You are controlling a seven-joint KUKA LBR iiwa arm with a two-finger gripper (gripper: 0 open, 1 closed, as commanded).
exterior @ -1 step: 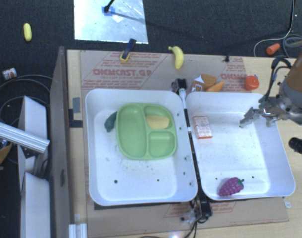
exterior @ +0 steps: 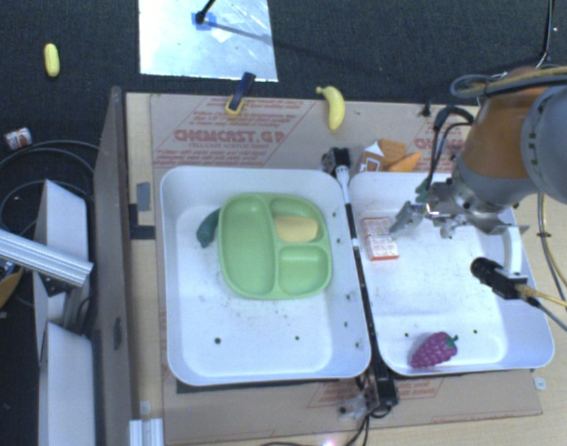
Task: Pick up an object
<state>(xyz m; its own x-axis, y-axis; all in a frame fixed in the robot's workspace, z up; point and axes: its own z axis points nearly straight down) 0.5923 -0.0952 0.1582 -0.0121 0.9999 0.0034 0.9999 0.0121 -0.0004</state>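
The small red-and-white box (exterior: 381,242) seemed the most likely object for this pick, and it lay flat on the floor of the right bin (exterior: 469,319), close to the wall that this bin shares with the left bin (exterior: 265,337). The gripper (exterior: 426,223) hung just beside the box, which was at about 8 o'clock from it. Its two fingers looked spread apart with nothing between them, so I judged the jaws to be open and empty.

At 6 o'clock from the gripper, well apart and near the front rim, lay a bunch of purple grapes (exterior: 434,348). At 9 o'clock, in the left bin, was a green divided plate (exterior: 265,258) with a yellow piece (exterior: 297,228) in its upper right compartment. A dark green thing (exterior: 207,228) lay just beside the plate, at its 9 o'clock. On the board beyond the bins, a banana (exterior: 333,107) was at 11 o'clock.

By my judgement the task was at its early part: the approach was nearly made, but nothing was grasped yet. The gripper needed to come over the box, close on it and lift it.
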